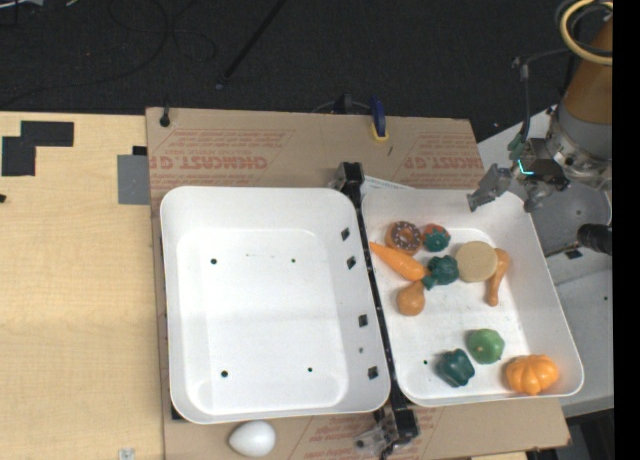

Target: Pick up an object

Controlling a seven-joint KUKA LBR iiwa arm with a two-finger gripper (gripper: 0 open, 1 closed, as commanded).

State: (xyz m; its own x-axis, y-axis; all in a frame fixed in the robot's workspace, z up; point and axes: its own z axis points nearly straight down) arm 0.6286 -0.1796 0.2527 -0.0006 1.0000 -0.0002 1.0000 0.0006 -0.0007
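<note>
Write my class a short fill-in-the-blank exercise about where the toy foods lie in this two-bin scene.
1. All the toy foods in the bins lie in the ____ bin.
2. The white egg lies outside the bins, on the ____.
3. The orange pumpkin sits in that bin's near-____ corner.
4. The carrot lies just below the ____.

Missing words: right; cardboard; right; doughnut

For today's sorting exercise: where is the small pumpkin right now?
The pumpkin lies in the right bin's near right corner, just right of the green apple.
</note>
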